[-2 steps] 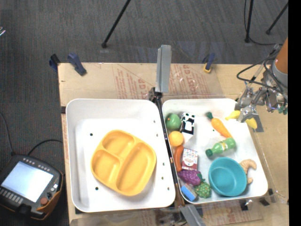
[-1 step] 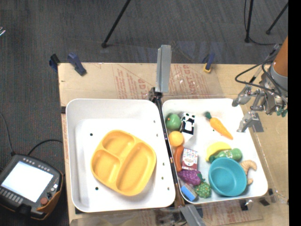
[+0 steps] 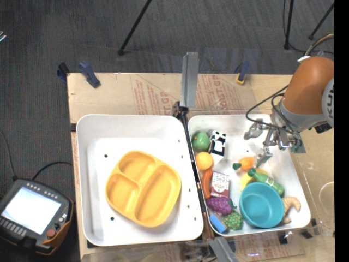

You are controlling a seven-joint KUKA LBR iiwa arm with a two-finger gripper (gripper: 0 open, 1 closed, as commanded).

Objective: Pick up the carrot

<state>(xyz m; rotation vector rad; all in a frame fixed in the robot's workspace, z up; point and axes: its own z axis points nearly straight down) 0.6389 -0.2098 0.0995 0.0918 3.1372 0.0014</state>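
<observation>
The carrot (image 3: 246, 164) is a short orange piece with a green top, lying in the right bin (image 3: 238, 122) just above the teal bowl (image 3: 261, 204). My gripper (image 3: 256, 148) hangs over the right bin's upper right part, reaching in from the right. Its fingers look spread apart and nothing sits between them. One fingertip (image 3: 263, 158) is just to the right of the carrot, close to it; whether it touches I cannot tell.
The right bin is crowded: green fruit (image 3: 200, 141), black-and-white toy (image 3: 218, 143), yellow ball (image 3: 204, 160), orange-red stick (image 3: 206, 181), small box (image 3: 220, 182), purple grapes (image 3: 220, 204), green-and-yellow piece (image 3: 267, 180). A yellow divided plate (image 3: 144, 187) lies in the left bin (image 3: 92, 146).
</observation>
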